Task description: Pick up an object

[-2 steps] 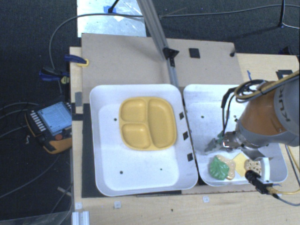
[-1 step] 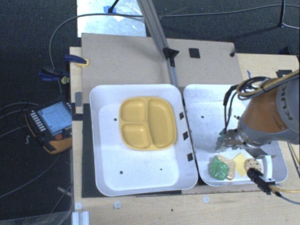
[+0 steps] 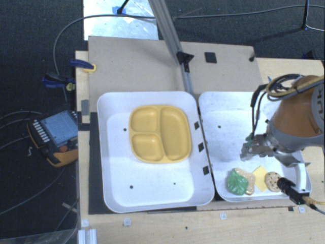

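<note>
A pale wooden worktop (image 3: 132, 60) carries two shallow white bins side by side, touching along their inner edges: the left bin (image 3: 152, 187) and the right bin (image 3: 223, 116). A grey metal pole (image 3: 167, 27) slants across the worktop's far part above them

I see two white bins (image 3: 152, 197) on a tan desk (image 3: 132, 60), a yellow three-part tray (image 3: 160, 133) in the left one, and in the right one's near corner a green piece (image 3: 235, 182), a pale yellow wedge (image 3: 260, 177) and a speckled tan round (image 3: 272, 181), under the orange-banded grey arm (image 3: 299, 118).
</note>
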Motion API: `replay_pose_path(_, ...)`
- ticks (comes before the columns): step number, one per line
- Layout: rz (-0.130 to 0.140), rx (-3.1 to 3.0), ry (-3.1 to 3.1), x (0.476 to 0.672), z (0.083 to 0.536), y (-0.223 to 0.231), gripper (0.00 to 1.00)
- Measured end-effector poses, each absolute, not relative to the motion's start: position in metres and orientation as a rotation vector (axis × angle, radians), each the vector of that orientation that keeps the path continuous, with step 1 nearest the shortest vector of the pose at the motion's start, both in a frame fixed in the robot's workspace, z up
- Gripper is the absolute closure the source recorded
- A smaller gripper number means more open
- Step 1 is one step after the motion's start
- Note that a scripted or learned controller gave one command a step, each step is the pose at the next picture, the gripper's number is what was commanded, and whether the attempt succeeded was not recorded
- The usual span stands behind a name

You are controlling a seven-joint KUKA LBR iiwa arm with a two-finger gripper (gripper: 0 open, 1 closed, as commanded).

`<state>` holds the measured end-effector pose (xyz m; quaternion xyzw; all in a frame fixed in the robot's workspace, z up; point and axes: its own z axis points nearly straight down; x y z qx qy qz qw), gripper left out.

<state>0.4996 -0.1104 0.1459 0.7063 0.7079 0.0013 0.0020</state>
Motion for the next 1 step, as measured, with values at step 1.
replay_pose_path(1,0.006,2.212,2.224,0.5062,0.1965,-0.1017,1.00)
